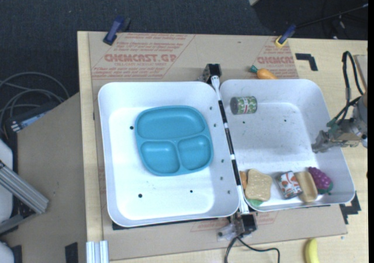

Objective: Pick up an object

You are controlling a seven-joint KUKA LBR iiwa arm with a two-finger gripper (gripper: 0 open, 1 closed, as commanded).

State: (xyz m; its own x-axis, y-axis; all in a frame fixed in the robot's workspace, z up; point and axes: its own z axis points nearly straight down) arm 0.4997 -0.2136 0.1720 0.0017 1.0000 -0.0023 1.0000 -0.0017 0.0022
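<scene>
The right bin [274, 139] holds several small objects. A green-labelled can [243, 105] lies on its side near the far left corner. Along the near wall sit a tan bread slice [258, 186], a small red and white can [288, 184], a bun-like piece [308, 186] and a purple grape bunch [320, 179]. My gripper [328, 139] hangs at the right rim of this bin, above and to the right of the grapes, with nothing visibly between its fingers. It is apart from every object.
The left bin [117, 156] holds a blue divided plate [173, 139]. On the bench outside the bins lie an orange carrot [264, 73] behind the right bin and a yellow banana [311, 251] at the front right. Clamps [117, 30] stand at the back edge.
</scene>
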